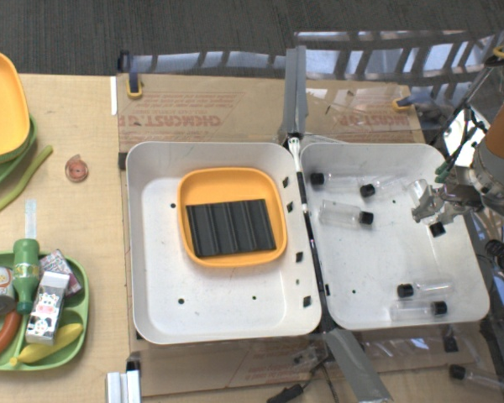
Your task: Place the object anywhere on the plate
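So the gripper (433, 208) sits low over the right side of the right bin (344, 300), and there's a clear vial with a black cap (438, 228) right at its tip. Honestly can't tell if it's got hold of it or what the gripper is doing, it's too small and glinty to read. More clear vials are scattered around that bin: one near the middle with its cap (365, 217) pointing right, one up top near a cap (367, 190), another cap (317, 177) by the left wall, and a pair low down near the front right corner (439, 307).

The orange plate (233, 185) is in the left bin (151, 250), sort of centre-top, with a dark ribbed mat (232, 228) lying in it.

If I were doing this step: get a square pinch across the vial body, since it's round and slick and will roll or squirt out of a sloppy grip. Lift high enough to clear the divider between the bins, carry it left, and set it low on the ribbed mat so it doesn't roll off.

Around it: cardboard (202, 116) under the bins, and a wooden surface (76, 225) to the left with a green tray of toy food (76, 296), stacked orange and green dishes (0, 107) in the corner, and dark carpet (235, 15) at the back.
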You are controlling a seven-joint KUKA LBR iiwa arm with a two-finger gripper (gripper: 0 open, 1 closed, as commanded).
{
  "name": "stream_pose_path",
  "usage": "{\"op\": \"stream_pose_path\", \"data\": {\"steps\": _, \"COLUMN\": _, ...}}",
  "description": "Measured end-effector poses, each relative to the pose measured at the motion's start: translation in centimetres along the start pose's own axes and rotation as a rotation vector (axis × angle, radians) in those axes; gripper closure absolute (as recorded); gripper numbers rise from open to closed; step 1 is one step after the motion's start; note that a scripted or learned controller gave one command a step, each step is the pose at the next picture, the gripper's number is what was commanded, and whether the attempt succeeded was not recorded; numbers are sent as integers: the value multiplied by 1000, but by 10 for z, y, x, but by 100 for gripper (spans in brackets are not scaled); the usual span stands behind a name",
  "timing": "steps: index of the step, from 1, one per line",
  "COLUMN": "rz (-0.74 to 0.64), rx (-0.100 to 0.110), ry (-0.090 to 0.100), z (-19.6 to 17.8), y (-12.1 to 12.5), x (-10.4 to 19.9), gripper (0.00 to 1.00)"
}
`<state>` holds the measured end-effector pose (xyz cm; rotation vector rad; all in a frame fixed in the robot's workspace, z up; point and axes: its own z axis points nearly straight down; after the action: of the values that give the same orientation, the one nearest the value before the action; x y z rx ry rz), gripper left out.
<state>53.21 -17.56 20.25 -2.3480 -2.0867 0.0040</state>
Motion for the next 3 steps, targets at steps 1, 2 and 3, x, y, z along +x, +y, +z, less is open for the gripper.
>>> {"op": "stream_pose_path", "data": {"steps": 1, "rz": -364, "rx": -2, "ry": -1, "z": -26, "y": 52, "x": -33, "gripper": 100}}
{"op": "stream_pose_path", "data": {"steps": 2, "rz": -725, "rx": -5, "ry": -2, "z": -32, "y": 87, "x": -37, "gripper": 100}}
{"op": "stream_pose_path", "data": {"steps": 3, "rz": -774, "rx": -5, "ry": -2, "z": -77, "y": 132, "x": -31, "gripper": 100}}
